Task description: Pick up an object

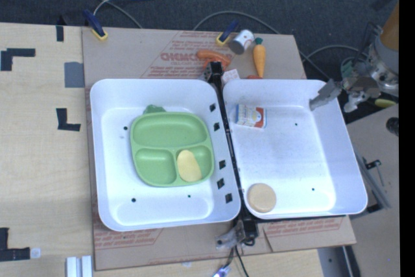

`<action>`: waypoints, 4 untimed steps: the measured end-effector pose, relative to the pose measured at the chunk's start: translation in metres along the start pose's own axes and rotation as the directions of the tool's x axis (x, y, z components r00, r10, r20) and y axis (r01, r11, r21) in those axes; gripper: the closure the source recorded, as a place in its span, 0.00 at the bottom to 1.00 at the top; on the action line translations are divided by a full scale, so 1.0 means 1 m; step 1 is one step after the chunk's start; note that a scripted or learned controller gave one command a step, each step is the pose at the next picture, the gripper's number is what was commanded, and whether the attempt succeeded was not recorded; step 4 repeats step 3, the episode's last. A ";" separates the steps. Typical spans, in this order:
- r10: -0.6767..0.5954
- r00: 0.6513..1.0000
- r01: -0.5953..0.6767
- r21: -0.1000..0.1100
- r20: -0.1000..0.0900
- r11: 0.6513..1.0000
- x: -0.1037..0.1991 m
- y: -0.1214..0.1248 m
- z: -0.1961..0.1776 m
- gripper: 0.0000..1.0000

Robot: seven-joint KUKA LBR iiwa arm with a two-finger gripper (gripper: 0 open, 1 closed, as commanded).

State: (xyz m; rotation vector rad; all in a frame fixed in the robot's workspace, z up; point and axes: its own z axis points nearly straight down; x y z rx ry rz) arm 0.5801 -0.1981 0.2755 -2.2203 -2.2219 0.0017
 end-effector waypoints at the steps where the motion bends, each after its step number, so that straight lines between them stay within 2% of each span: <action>1: -0.001 1.000 0.001 0.003 -0.002 1.000 0.056 0.053 0.107 0.00; 2: -0.002 1.000 0.002 -0.003 0.000 1.000 0.103 0.074 0.190 0.00; 3: -0.003 1.000 0.003 -0.003 0.001 1.000 0.103 0.074 0.179 1.00; 4: -0.003 1.000 0.003 -0.003 0.001 1.000 0.103 0.074 0.179 1.00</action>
